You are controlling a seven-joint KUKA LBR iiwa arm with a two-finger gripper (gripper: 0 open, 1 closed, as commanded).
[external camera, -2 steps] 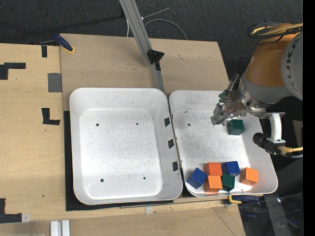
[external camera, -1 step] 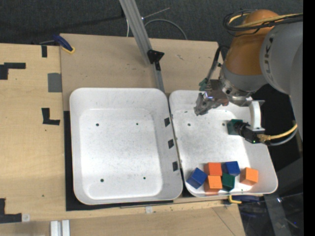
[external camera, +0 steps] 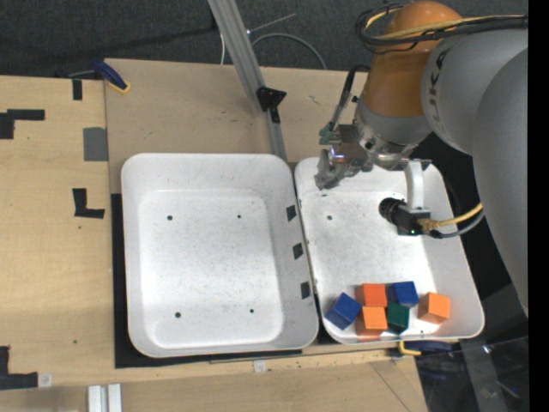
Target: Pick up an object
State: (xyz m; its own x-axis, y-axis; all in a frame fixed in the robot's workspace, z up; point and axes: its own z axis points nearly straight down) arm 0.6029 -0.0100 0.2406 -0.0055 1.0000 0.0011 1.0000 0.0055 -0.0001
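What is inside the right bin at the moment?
The right bin holds a cluster of blocks at its near end: three orange, two blue, one dark green. The pincer hangs over the far end, hiding a patch of floor there.

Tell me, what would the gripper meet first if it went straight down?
Probably the bare white floor of the right bin near its top-left corner. The gripper hangs far from the blocks, though depth is unclear.

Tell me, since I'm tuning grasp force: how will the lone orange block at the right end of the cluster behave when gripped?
The orange block looks like a rigid cube, so it should probably hold its shape. Its flat faces suggest it won't roll, though they might slip. It sits near the right bin's corner wall, so a push would likely jam it there.
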